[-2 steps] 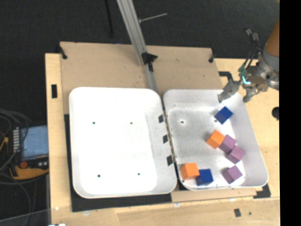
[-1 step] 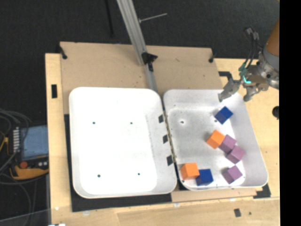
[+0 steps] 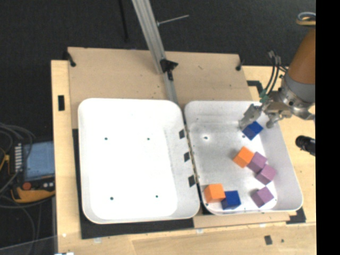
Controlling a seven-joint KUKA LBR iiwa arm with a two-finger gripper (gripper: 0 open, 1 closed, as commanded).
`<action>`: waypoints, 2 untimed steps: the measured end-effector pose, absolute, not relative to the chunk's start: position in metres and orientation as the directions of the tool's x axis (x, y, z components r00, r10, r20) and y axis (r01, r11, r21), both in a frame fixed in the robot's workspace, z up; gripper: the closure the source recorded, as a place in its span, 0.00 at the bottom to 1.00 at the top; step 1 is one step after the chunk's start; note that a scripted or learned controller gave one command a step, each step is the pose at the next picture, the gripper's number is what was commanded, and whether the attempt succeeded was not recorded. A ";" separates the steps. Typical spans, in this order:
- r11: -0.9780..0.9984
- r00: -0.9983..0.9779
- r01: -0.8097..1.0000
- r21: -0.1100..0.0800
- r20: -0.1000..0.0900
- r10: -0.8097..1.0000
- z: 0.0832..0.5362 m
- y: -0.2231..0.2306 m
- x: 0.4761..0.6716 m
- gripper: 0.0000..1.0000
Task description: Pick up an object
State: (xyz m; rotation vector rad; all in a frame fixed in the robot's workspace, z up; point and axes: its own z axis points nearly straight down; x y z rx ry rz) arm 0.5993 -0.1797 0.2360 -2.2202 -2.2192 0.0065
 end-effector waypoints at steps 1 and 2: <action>-0.003 0.003 1.000 -0.003 -0.002 1.000 0.191 -0.183 0.605 0.00; -0.005 0.005 1.000 -0.003 -0.002 1.000 0.149 -0.183 0.607 0.00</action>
